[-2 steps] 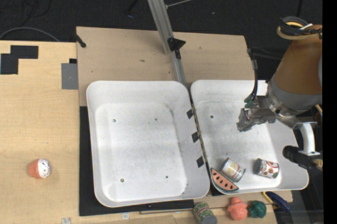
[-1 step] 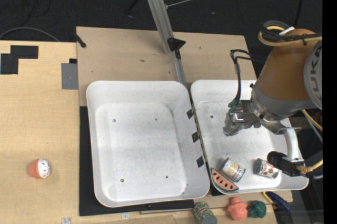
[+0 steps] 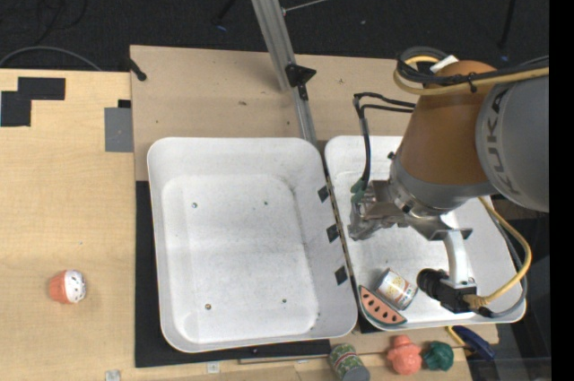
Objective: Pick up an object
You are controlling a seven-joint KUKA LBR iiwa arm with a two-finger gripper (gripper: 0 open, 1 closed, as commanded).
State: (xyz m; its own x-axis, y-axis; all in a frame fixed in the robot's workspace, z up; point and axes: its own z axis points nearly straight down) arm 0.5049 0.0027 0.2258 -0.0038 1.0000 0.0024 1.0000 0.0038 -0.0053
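My gripper (image 3: 360,220) hangs low over the left side of the right bin (image 3: 345,157), close to the wall it shares with the left bin. The grey and orange arm covers much of this bin. A small silver can (image 3: 395,288) lies on its side near the bin's front edge. Just in front of the can rests a red watermelon-slice toy (image 3: 379,307). Both lie a little to the front right of the gripper and apart from it.
The left bin (image 3: 170,157) stands beside the right one. A slanted metal rail (image 3: 269,12) rises behind the bins. An orange and white ball (image 3: 67,287) sits on the bench at far left. A dark can (image 3: 345,361), a red toy (image 3: 404,355) and a green toy (image 3: 438,356) lie before the right bin.
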